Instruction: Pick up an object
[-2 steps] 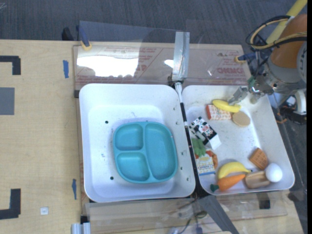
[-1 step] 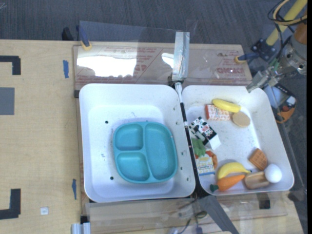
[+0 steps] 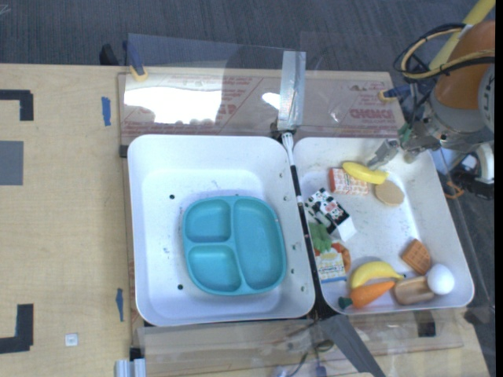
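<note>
The right bin [image 3: 440, 203] holds several toy foods. A yellow banana [image 3: 364, 172] lies at the back beside an orange-red box [image 3: 339, 181] and a tan round disc [image 3: 389, 193]. Near the front lie a second yellow piece [image 3: 375, 272], a carrot [image 3: 368, 293], a waffle [image 3: 416, 255], a white egg [image 3: 440, 280] and a brown loaf [image 3: 413, 290]. My gripper [image 3: 385, 153] hangs over the bin's back right corner, just above and right of the banana, with nothing seen held in it.
A teal divided plate [image 3: 233, 243] sits in the left bin [image 3: 149, 171]. A black-and-white patterned piece [image 3: 326, 206] and printed cards [image 3: 330, 258] lie along the right bin's left wall. Cables [image 3: 428, 49] loop above the wrist at the top right.
</note>
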Robot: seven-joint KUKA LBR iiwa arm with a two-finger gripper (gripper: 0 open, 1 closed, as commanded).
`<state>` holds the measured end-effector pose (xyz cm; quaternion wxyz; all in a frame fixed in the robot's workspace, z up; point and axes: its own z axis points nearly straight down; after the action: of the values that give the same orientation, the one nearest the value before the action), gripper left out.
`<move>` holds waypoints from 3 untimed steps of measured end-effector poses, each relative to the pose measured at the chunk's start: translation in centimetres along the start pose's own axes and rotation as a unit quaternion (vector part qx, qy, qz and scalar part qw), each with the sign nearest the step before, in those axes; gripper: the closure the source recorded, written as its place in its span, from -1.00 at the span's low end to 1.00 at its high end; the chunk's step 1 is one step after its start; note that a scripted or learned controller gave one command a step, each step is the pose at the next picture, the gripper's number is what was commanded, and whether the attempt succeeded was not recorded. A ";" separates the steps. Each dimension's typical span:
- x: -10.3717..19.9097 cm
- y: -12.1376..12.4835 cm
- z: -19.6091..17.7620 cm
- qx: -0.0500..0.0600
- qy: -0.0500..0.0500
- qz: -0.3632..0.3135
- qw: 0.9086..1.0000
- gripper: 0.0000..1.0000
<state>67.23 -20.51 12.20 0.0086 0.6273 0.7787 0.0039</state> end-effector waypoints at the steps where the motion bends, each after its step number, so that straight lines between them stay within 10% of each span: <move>1: 0.1 -0.1 2.3 0.009 0.011 -0.014 1.000 -1.00; 2: -0.3 0.1 1.4 -0.001 0.000 -0.015 1.000 1.00; 3: 0.4 0.1 1.7 0.007 0.010 -0.018 1.000 -1.00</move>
<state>67.24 -20.09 10.50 -0.0033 0.6135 0.7897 0.0043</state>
